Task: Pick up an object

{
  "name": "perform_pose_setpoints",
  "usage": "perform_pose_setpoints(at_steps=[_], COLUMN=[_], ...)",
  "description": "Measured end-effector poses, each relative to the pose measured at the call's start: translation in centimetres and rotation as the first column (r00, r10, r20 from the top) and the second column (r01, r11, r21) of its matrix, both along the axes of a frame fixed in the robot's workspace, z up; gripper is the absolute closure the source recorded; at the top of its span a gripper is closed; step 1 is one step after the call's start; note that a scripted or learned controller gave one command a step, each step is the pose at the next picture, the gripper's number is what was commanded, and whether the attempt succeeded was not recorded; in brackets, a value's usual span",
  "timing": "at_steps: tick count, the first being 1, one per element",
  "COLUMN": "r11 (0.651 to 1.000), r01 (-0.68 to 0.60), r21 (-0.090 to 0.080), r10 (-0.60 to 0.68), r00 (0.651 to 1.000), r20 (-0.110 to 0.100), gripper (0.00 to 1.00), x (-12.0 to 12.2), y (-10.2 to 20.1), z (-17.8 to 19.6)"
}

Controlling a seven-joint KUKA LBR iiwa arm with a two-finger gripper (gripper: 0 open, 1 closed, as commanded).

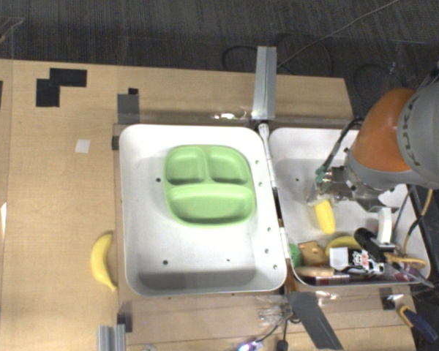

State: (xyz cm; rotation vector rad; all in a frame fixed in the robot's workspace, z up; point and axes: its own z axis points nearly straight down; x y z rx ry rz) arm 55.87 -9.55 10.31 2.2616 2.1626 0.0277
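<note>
pincer (328,193) low in right bin (296,148), right above corn (324,216), can't tell if spread or pinching. green tray (207,183) in bin left of it.

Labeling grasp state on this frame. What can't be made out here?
- Tool: in the camera view, the wrist hides its fingertips; contact with the yellow corn-like item is unclear.
- Clutter along the right bin's front wall: the small piled items are too tiny to identify.
- Right bin's far side: covered by the arm.
</note>
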Motion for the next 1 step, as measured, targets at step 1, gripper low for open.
perform_pose_setpoints(at_steps=[1], r11=[0.996], r01=[0.087], r21=[-0.003], r10=[-0.087], r00=[0.996], r20=[-0.016], gripper=[1.0], x=[0.85], y=[4.95], z=[12.25])
